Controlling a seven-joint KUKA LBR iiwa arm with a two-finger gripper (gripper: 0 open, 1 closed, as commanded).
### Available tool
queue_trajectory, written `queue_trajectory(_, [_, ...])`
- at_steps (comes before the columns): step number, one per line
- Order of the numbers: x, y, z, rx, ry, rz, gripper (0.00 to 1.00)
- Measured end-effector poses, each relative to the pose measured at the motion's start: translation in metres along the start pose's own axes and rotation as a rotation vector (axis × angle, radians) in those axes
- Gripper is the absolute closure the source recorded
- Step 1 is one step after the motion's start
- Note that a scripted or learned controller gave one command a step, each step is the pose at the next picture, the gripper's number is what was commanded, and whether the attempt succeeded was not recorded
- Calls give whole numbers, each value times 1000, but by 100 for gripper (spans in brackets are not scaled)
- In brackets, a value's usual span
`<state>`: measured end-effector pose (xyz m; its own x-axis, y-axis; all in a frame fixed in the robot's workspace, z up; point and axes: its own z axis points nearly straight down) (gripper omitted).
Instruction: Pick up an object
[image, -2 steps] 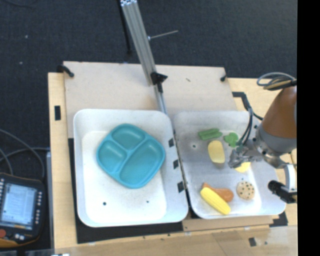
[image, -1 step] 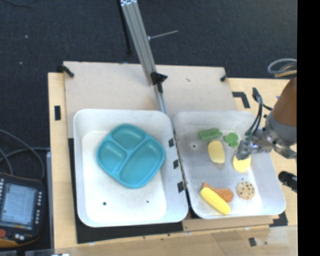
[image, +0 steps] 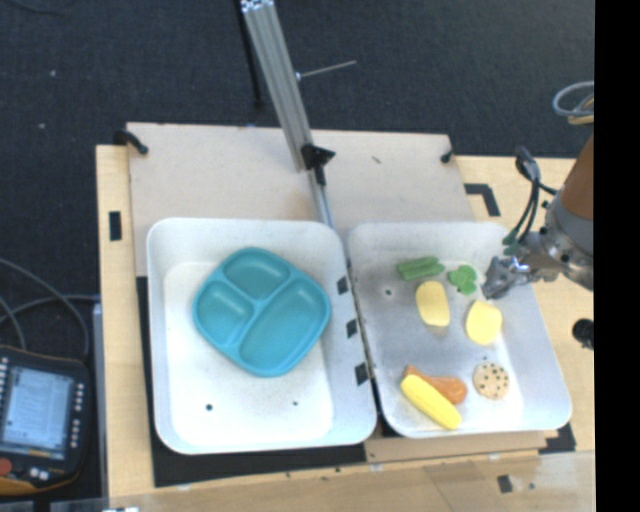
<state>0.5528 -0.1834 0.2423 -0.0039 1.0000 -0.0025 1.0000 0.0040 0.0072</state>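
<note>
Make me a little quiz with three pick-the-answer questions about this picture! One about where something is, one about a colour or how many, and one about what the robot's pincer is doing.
1. Where is the plate with sections?
A. in the left bin
B. in the right bin
C. on the floor

2. What colour is that plate?
A. red
B. blue
C. black

3. What is the pincer doing?
A. lifting the plate
B. gripping the cookie
C. hanging over the right bin near the green toys, with nothing seen in it

Answers:
1. A: the plate lies in the left bin.
2. B: it is light blue all over.
3. C: the pincer is above the right bin, beside the small green piece; the cookie lies apart from it.
</note>
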Motion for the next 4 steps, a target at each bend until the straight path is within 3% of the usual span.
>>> queue_trajectory(1, [-1, 1, -19, 4, 1, 0, 100])
queue_trajectory(4, [163, 48, 7, 6, 4, -4, 100])
